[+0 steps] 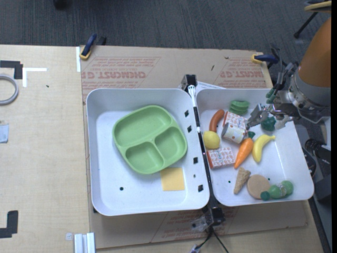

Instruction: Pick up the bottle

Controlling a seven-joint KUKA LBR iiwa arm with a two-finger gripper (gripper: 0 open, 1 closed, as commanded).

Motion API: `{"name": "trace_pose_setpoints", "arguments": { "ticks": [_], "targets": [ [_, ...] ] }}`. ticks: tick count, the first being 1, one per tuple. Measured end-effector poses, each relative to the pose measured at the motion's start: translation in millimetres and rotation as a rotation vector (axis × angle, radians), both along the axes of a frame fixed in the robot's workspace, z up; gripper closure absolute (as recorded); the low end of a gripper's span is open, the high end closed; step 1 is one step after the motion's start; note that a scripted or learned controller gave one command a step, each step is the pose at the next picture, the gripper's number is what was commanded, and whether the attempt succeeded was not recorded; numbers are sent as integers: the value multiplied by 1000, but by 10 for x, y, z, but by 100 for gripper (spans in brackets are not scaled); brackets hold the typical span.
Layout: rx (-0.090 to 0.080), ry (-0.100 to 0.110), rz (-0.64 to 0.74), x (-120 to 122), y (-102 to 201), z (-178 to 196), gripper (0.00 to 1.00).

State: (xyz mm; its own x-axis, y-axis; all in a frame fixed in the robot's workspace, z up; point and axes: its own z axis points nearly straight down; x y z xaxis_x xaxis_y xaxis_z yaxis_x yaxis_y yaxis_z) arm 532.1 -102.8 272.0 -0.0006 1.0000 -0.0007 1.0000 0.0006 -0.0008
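The grey metal end effector (261, 115) hovers at the right white bin's (295, 162) two o'clock. Its grip cannot be made out. At nine o'clock from it lies the small white cylindrical bottle (234, 135), possibly touching an orange carrot (243, 152).

Pretty chunky arm: a fat rounded orange band (319, 57) sits above a grey wrist section (311, 95). Below that there's a cluttered silvery metal two-finger gripper (261, 115) with dark thin cables (284, 73) looping along it and some small green bits.

small pale bottle (234, 135) lying on side, right bin, between lemon and carrot.
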Motion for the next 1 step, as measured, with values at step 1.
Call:
{"name": "trace_pose_setpoints", "arguments": {
  "ticks": [1],
  "targets": [
    [-1,0,-1,4,-3,93,100]
  ]
}}
